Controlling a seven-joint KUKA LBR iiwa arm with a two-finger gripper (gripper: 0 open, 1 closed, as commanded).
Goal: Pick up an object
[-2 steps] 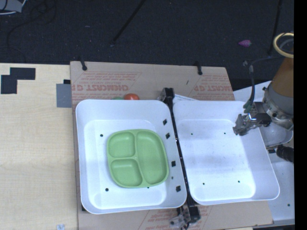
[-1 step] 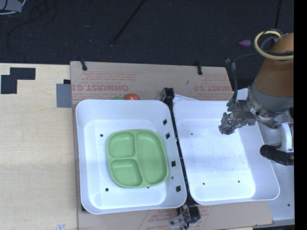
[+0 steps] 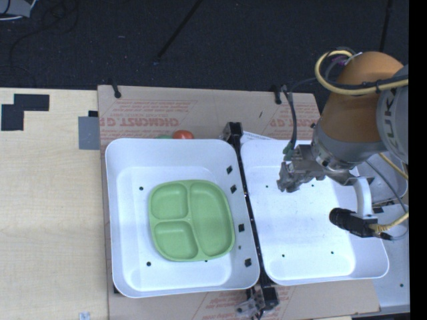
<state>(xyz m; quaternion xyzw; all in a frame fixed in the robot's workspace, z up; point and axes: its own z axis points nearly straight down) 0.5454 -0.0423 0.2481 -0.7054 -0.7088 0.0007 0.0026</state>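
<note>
A light green divided plate (image 3: 191, 219) with three compartments lies flat in the middle of the left bin (image 3: 127, 179). My gripper (image 3: 289, 182) hangs over the upper left part of the right bin (image 3: 313, 265), well to the right of the plate and apart from it. I see nothing between its fingertips. A small red and green thing (image 3: 181, 136) peeks out behind the far rim of the left bin, mostly hidden by that rim.
A black divider strip (image 3: 243, 205) with clips runs between the two bins. The bins rest on a cardboard sheet (image 3: 200, 112) on the wooden bench. The arm's bulky wrist (image 3: 353, 119) overhangs the right bin's far right corner.
</note>
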